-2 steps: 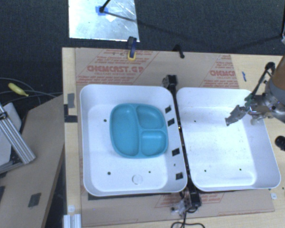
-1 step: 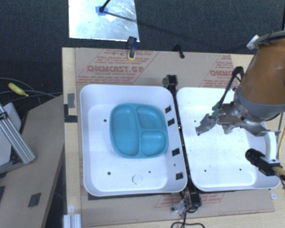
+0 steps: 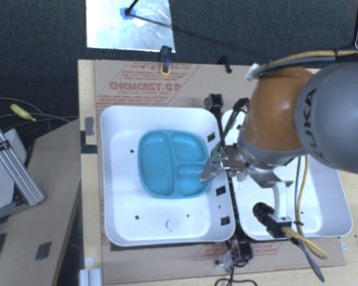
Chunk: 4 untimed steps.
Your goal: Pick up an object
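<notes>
Tray (image 3: pixel 167 162): glossy blue, rounded, three compartments | end effector (image 3: pixel 210 170): at its rim, grip apparently indiscernible

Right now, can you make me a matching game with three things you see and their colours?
Things:
1. plate in the left bin
2. band on the arm above the wrist
3. clip at the top edge of the cardboard

Colours:
A. orange
B. yellow and blue
C. light blue

Pairs: 1-C, 2-A, 3-B
</notes>
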Available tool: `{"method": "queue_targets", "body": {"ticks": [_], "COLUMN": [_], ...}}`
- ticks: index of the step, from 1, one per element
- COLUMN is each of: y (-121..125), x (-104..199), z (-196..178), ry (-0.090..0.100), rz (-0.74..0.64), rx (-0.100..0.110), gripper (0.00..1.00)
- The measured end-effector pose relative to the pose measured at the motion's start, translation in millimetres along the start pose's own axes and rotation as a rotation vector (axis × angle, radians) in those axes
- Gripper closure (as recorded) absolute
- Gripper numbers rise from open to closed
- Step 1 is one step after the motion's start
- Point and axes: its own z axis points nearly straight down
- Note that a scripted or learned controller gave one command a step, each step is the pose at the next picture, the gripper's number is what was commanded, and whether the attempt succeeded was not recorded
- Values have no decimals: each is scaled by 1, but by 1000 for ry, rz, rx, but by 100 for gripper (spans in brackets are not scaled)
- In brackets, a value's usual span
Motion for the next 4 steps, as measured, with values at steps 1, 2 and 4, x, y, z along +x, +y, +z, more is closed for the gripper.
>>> {"method": "queue_targets", "body": {"ticks": [1, 2, 4], "y": [2, 1, 57], "x": [-7, 64, 62], "z": [-13, 5, 71], "ry": [-3, -2, -6], "rz": [10, 5, 11], "rx": [-7, -2, 3], "gripper": [100, 100, 100]}}
